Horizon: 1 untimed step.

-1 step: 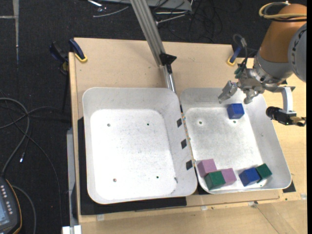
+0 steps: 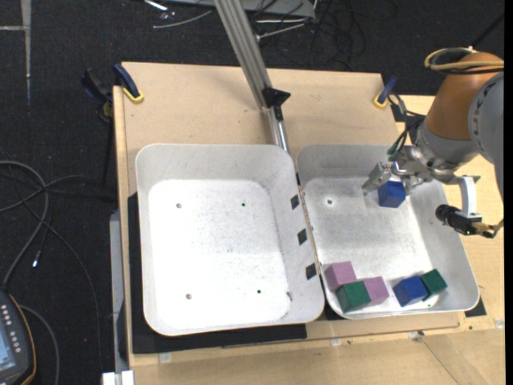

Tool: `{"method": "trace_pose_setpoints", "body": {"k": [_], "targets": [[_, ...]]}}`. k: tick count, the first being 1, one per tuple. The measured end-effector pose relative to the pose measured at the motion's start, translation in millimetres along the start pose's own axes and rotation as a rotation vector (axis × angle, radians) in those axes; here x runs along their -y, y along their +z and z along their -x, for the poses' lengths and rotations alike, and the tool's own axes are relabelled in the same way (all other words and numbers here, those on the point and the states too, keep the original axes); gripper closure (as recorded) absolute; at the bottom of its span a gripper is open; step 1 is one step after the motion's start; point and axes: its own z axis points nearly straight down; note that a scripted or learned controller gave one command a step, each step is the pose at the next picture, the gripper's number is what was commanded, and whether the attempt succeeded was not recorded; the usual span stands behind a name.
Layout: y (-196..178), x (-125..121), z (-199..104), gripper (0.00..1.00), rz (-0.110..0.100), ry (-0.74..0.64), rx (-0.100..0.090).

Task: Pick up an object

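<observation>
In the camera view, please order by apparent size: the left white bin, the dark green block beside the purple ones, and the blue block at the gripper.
1. Left white bin, by far the largest.
2. Dark green block and blue block at the gripper look about alike; the gripper covers part of the blue block, so I leave them unranked.

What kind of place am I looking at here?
Likely a robotics lab test bench: a robot arm reaches over two white bins, small coloured blocks lie in one, and loose cables trail across the floor.

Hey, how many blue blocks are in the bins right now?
2. One blue block sits at the gripper in the right bin's upper part; the other blue block lies near its bottom edge among the purple and green ones. None looks hidden.
</observation>
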Motion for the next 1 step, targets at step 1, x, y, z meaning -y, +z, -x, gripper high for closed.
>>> {"method": "trace_pose_setpoints", "body": {"k": [1], "targets": [[-9.6, -1.1, 0.0, 1.00, 0.003, -0.001, 0.001]]}}
